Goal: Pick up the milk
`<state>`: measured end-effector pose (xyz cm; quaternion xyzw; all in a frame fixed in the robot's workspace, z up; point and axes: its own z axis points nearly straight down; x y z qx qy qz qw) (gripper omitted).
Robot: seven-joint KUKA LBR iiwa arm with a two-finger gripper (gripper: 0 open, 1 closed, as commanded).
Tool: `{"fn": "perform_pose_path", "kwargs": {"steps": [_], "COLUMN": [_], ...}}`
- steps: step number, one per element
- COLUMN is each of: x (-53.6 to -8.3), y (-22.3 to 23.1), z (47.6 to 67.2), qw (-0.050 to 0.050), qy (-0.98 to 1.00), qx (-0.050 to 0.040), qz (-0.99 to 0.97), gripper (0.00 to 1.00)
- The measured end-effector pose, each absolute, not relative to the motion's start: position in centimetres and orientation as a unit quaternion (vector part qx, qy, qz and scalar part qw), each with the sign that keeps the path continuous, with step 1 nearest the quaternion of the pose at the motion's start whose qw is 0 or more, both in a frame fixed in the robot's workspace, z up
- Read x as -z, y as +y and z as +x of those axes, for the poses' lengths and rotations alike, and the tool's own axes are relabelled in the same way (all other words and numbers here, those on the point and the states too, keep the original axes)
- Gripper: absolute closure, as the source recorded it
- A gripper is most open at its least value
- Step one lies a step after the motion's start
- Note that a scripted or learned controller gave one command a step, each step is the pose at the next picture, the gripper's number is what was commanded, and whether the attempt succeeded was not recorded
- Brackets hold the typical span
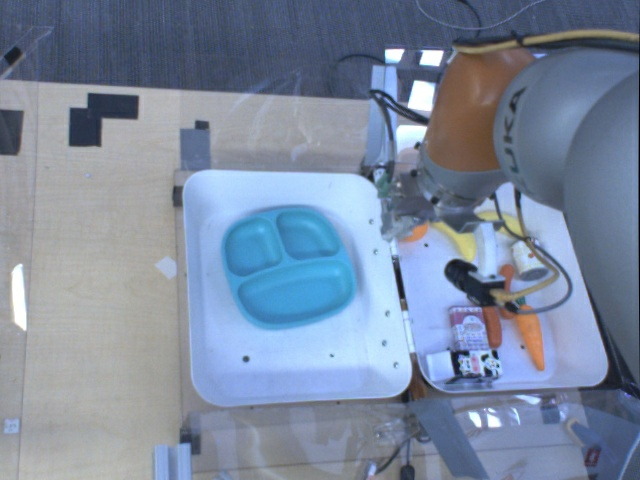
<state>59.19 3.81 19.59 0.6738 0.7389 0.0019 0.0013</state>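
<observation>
The milk (470, 344) is a small carton with a pink top and a black-and-white patterned end. It lies flat near the front edge of the right bin (580, 368). My gripper (396, 216) hangs at the back left corner of that bin, close to the wall between the two bins. It is well behind the milk and apart from it. The wrist and the orange band above it cover much of the bin's back part.
The left bin (210, 358) holds a blue divided plate (289, 266). Right of the milk lie a carrot (531, 340) and a thinner orange piece (491, 325). A yellow item (458, 237), a small orange piece (415, 233) and a white item (487, 248) lie near the gripper.
</observation>
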Motion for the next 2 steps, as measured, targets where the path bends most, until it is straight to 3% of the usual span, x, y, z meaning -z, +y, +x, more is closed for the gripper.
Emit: {"fn": "perform_pose_path", "kwargs": {"steps": [1, 2], "x": [-20.9, -18.5], "y": [7.7, 6.1], "z": [54.9, 51.7], "qw": [0.002, 0.002], "qy": [0.863, 0.866], "qx": [-0.0021, -0.0017], "qz": [0.506, 0.5], "gripper": [1.0, 1.0]}}
